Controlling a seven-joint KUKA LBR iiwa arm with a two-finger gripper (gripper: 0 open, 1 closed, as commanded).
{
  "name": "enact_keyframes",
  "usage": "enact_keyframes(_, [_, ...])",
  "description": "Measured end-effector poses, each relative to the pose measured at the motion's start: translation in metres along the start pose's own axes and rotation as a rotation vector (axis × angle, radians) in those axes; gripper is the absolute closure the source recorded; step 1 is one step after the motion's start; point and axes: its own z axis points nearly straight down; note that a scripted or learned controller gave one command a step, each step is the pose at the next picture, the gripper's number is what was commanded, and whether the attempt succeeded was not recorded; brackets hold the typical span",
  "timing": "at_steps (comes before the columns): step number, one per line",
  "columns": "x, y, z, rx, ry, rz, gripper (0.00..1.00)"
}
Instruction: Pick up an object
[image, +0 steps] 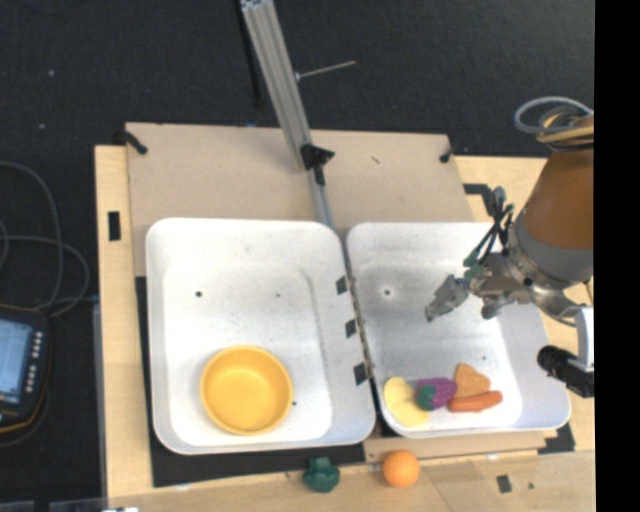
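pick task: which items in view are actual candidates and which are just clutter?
Candidates, in the bins:
- yellow bowl, left bin
- pale yellow piece, purple piece, orange wedge, carrot-like piece, clustered at the right bin near edge
- gripper hovers above the right bin

Lying about, outside the bins:
- orange ball
- green object
- handheld pendant

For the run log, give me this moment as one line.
gripper: above right bin, fingers open, holding nothing | toy food pile: right bin near corner, untouched | yellow bowl: left bin | orange ball: on bench outside bins
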Motion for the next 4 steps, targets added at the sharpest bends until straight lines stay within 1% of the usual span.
enact_keyframes(1, [0.000, 0.000, 0.000, 0.000, 0.000, 0.002, 0.00])
enact_keyframes(2, [-0.003, -0.009, 0.057, 0.006, -0.001, 0.003, 0.00])
enact_keyframes(3, [-0.014, -0.010, 0.107, 0.006, -0.001, 0.003, 0.00])
enact_keyframes(4, [-0.015, -0.011, 0.159, 0.006, 0.000, 0.003, 0.00])
